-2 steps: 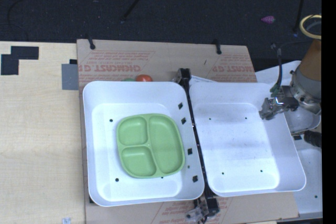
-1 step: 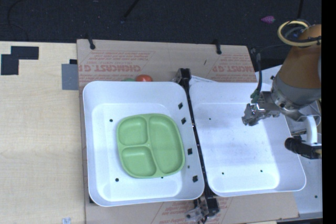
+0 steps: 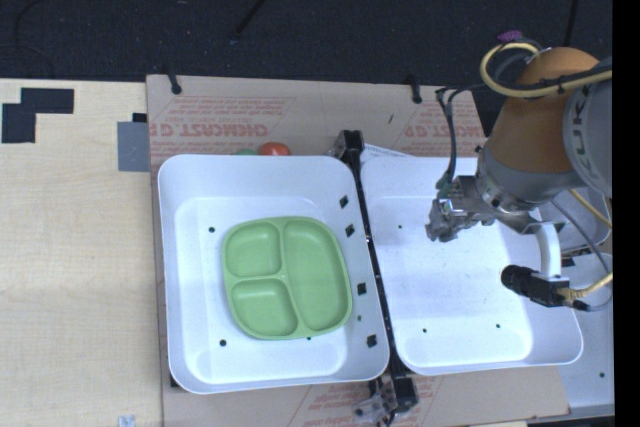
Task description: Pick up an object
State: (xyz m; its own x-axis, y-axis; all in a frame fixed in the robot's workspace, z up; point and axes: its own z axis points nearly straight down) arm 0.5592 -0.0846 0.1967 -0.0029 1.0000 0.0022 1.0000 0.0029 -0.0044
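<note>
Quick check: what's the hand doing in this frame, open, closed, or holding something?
Hand: over the right bin, open or closed cannot be told; nothing visibly held.

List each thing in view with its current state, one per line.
Plate: green, three compartments, lying flat in the left bin, nothing on it.
Left bin: holds the plate.
Right bin: the hand is above it.
Hand: over the right bin's far side, apart from the plate.
</note>
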